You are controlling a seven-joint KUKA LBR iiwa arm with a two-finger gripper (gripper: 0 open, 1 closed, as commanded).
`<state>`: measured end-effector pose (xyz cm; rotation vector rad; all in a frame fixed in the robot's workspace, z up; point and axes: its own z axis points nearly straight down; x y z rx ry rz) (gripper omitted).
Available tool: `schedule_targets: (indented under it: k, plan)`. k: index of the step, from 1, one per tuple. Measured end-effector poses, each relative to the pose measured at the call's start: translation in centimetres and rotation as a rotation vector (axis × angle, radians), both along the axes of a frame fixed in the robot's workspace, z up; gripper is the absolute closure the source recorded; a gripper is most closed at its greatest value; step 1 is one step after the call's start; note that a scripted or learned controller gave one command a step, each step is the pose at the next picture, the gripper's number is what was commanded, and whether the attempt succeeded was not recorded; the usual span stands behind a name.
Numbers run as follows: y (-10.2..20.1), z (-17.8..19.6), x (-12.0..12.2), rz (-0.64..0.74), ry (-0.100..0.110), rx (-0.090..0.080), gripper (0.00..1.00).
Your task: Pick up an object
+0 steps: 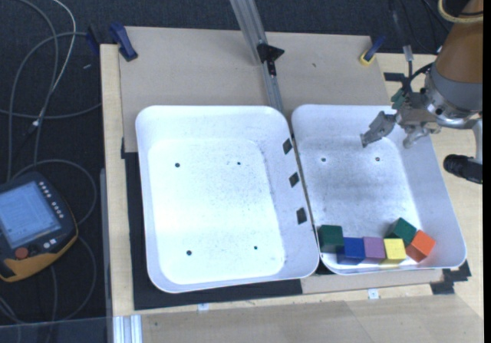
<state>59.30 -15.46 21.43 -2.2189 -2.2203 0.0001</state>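
Observation:
Several small blocks lie in a row along the near edge of the right bin (430,180): a dark green one (331,237), a blue one (354,249), a purple one (374,247), a yellow one (393,249), another green one (403,229) and an orange one (421,245). My gripper (393,133) hangs over the far part of the right bin, well away from the blocks. Its fingers (376,131) are spread apart with nothing between them.
The left bin (153,180) sits beside the right one, with black clips (293,179) along the seam. A metal rail (245,11) runs in from the top. A teach pendant (31,219) and cables lie at the left, off the bench.

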Motion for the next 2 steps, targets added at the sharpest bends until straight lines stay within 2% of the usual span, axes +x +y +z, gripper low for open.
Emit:
schedule_targets:
  k: [1,2]
  plan:
    - [-6.2,-3.9,2.3,-0.005,-0.001,-0.005,0.00]
    - [0.7,-12.0,5.4,0.006,0.005,0.003,0.00]
